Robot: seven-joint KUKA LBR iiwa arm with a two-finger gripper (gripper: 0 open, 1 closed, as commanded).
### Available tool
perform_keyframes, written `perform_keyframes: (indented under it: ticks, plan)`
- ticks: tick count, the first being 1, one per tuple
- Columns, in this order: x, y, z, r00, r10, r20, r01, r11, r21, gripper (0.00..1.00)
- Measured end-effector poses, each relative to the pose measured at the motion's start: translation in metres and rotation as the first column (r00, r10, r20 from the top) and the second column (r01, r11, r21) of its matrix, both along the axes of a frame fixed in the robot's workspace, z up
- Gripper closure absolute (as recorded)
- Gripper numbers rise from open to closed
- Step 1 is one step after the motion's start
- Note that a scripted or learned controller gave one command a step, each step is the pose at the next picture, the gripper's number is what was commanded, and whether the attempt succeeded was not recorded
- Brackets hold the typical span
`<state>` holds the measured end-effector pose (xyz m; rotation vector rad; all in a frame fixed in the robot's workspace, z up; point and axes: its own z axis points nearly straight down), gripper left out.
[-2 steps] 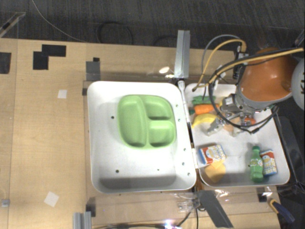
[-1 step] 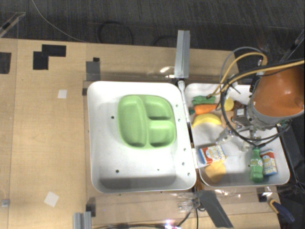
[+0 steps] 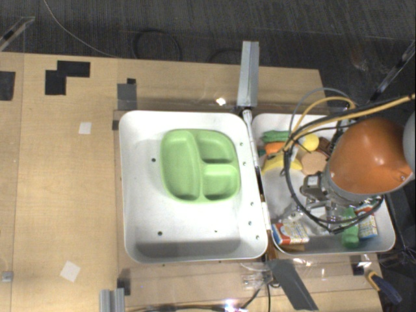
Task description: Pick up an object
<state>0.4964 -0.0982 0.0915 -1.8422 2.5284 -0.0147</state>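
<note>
A robotics lab or test cell is suggested. A pale wooden desk is set on dark grey carpet, and two white bins are fixed to it between metal brackets. Black marker patches are stuck to the desk top, and loose cables are trailed across the carpet, probably for the rig.

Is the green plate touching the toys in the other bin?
Apart. The camera view shows the green plate lying in the left bin, while the toys lie in the right bin, with both bin walls between them.
</note>
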Motion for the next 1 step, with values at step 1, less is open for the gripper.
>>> perform_keyframes:
  ticks: [1]
  plan:
    - [-0.0021, 0.0073, 0.0006, 0.999, 0.037, 0.009, -0.037, 0.999, -0.006, 0.00]
